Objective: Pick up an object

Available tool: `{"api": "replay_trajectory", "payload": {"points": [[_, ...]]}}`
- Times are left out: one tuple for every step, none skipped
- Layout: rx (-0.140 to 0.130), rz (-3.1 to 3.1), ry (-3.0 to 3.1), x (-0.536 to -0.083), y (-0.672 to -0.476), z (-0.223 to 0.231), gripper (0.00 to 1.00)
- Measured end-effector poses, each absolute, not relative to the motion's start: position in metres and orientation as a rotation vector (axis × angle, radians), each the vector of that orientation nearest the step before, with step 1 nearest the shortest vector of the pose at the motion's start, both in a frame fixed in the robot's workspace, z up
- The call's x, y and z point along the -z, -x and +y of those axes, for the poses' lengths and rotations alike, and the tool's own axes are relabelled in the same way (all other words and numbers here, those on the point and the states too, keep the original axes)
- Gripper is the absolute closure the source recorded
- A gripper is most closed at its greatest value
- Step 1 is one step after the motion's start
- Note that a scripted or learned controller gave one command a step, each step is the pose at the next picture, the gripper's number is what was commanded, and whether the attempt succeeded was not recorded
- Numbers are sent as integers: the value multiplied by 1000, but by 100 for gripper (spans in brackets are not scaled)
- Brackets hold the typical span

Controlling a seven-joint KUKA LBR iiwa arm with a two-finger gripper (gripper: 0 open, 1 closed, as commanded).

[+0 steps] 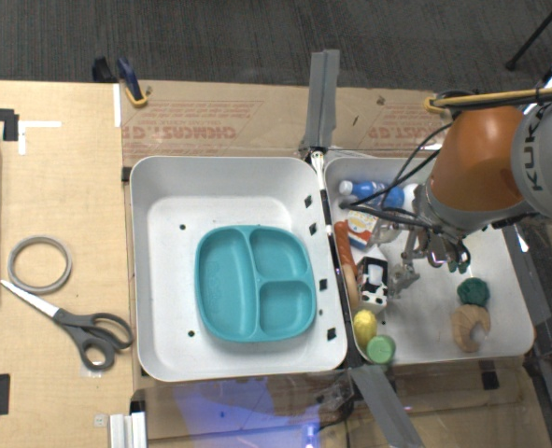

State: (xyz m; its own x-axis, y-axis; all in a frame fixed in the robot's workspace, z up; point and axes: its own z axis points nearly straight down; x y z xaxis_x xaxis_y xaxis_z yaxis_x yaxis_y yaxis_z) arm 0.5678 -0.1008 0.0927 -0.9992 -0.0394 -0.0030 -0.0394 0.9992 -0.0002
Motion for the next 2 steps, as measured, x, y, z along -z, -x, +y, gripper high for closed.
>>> {"api": "replay_trajectory", "payload": {"points": [[1, 3137, -127, -92, -531, -95, 0], [0, 3133, -176, -92, -547, -119, 0]]}}
